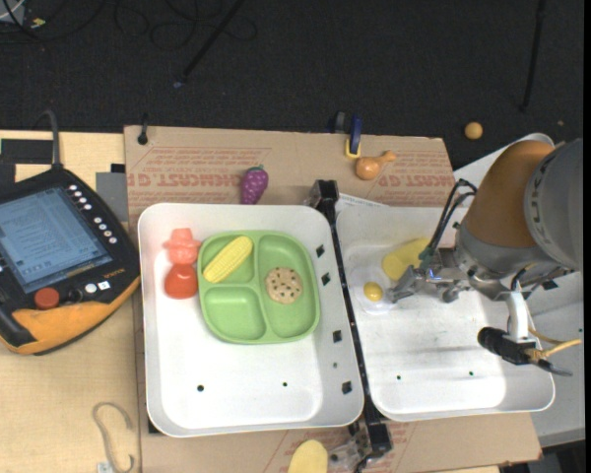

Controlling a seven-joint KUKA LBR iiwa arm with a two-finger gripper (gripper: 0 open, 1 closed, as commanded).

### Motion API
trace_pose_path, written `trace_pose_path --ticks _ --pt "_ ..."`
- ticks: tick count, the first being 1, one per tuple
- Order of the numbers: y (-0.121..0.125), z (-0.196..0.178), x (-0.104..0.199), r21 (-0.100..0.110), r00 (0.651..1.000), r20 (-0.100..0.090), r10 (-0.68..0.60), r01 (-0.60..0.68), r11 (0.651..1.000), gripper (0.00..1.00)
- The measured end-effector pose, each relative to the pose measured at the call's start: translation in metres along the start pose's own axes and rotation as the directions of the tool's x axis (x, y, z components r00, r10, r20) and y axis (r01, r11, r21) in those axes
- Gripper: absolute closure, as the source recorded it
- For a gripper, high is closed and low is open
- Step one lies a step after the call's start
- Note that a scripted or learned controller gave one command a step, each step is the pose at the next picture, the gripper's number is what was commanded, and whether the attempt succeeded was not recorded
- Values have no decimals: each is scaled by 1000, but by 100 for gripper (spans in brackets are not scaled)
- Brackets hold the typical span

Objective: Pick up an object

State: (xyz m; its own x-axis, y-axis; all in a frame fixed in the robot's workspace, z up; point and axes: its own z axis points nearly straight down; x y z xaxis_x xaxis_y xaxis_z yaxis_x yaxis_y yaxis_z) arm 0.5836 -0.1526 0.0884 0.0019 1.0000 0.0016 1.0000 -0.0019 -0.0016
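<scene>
My gripper (399, 292) low in the right bin (453, 392) near its left wall, finger state I cannot tell, small yellow object (373, 291) just beside the tips, another yellow piece (406, 257) toward the bin's far edge

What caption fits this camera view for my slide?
The arm's pincer hovers in the right bin beside a small yellow piece.

Overhead, slanted onto both bins (238, 402)
</scene>
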Motion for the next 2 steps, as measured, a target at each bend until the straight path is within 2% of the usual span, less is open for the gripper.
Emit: trace_pose_path --ticks 1,2 --pt "0 -11 -2 -2 1000 -1 6 -6 1000 100" --pt "6 -63 6 -4 1000 2 -2 2 1000 100"
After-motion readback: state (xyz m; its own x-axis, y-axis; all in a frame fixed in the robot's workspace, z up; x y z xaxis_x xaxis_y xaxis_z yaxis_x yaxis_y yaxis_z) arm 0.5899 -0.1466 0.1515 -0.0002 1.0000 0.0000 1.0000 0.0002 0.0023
